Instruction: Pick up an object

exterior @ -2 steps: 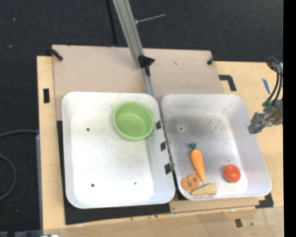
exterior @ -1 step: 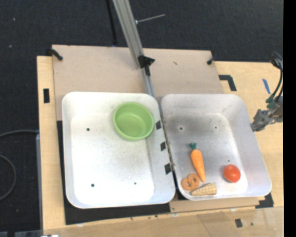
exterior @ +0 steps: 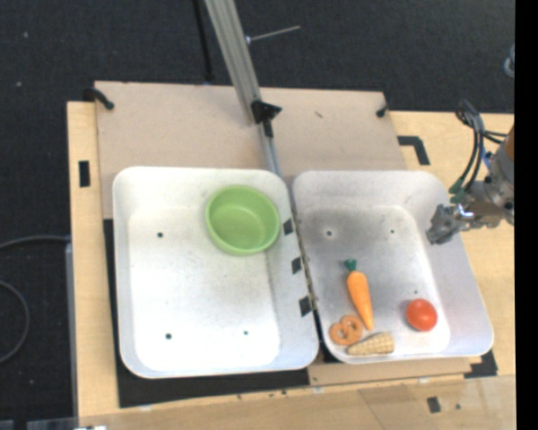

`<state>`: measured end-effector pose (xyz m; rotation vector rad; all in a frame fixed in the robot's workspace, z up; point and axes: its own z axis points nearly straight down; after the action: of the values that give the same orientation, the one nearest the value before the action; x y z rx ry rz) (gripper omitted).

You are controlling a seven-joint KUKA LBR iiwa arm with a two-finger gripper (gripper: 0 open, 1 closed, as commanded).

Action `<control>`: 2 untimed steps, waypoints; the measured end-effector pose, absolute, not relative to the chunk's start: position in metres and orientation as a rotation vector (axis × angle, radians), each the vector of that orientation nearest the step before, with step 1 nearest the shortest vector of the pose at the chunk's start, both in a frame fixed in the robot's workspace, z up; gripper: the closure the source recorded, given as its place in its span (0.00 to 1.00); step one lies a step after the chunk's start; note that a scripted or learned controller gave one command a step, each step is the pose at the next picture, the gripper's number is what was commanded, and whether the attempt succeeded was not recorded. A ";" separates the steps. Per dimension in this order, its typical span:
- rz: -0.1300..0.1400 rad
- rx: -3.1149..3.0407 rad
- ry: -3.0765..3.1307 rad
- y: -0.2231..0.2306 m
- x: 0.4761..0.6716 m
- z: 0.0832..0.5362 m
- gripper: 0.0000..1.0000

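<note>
Pale wood bench (exterior: 85, 240) on dark carpet, two white bins, green bowl (exterior: 242, 219) in left bin (exterior: 161, 330), carrot (exterior: 360, 297), tomato (exterior: 420, 314), pretzel (exterior: 345, 330) in right bin (exterior: 377, 195), gripper (exterior: 444, 222) over right rim, grip state unclear.

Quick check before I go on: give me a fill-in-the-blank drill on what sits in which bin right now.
1. The green bowl sits in the ____ bin as the camera sees it.
2. The carrot lies in the same bin as the pretzel and the red ____.
3. The gripper is at the ____ edge of the right bin.

Missing words: left; tomato; right
</note>
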<state>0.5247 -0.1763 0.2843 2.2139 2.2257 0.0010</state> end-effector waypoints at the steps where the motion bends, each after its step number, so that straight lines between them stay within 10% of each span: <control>1: 0.002 2.214 2.228 -0.125 0.518 0.270 1.00; 2: 0.004 2.212 2.231 -0.070 0.521 0.275 1.00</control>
<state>0.5213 -0.0698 0.2753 2.2115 2.2306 0.0044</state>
